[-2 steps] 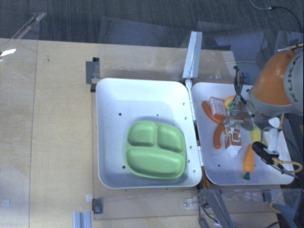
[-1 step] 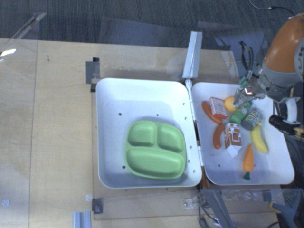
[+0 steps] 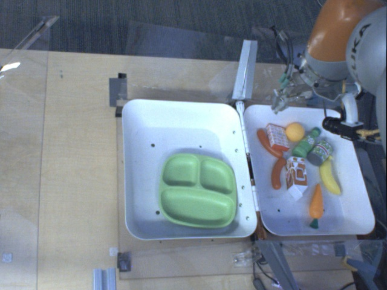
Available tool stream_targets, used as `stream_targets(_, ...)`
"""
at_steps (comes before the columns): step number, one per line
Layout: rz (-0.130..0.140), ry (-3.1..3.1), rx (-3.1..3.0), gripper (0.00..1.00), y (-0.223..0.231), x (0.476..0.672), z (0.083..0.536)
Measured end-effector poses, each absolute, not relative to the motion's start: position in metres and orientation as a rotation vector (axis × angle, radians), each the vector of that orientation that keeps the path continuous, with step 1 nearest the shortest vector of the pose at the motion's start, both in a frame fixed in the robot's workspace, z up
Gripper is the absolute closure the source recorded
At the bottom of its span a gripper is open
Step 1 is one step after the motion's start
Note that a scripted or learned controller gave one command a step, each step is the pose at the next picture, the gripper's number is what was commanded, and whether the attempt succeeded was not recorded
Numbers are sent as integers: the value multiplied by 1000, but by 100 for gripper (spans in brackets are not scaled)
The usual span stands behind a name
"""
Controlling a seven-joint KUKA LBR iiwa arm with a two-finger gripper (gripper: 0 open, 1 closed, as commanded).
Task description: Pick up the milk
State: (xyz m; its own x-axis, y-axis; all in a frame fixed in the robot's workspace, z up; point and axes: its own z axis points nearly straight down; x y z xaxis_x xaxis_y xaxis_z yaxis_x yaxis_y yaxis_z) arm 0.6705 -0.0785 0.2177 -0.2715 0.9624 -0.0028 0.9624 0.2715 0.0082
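The milk (image 3: 296, 176) is a small white carton with red-brown print. It lies in the middle of the right bin (image 3: 357, 219), between a sausage (image 3: 277, 174) and a banana (image 3: 329, 177). My gripper (image 3: 282, 99) hangs over the bin's far left corner, well behind the milk and apart from it. It is open with nothing between its fingers. The grey arm with its orange band (image 3: 335, 17) comes in from the upper right.
Around the milk in the right bin lie a red-and-white box (image 3: 277, 136), an orange (image 3: 294, 132), a green bottle (image 3: 308, 141), a can (image 3: 320, 152), a carrot (image 3: 315, 203) and a second sausage (image 3: 263, 139). The left bin (image 3: 139, 162) holds a green divided plate (image 3: 198, 190).
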Motion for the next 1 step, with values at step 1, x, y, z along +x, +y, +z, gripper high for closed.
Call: stream_targets(1, 8, 2707, 1579, 100, -20, 667, 247)
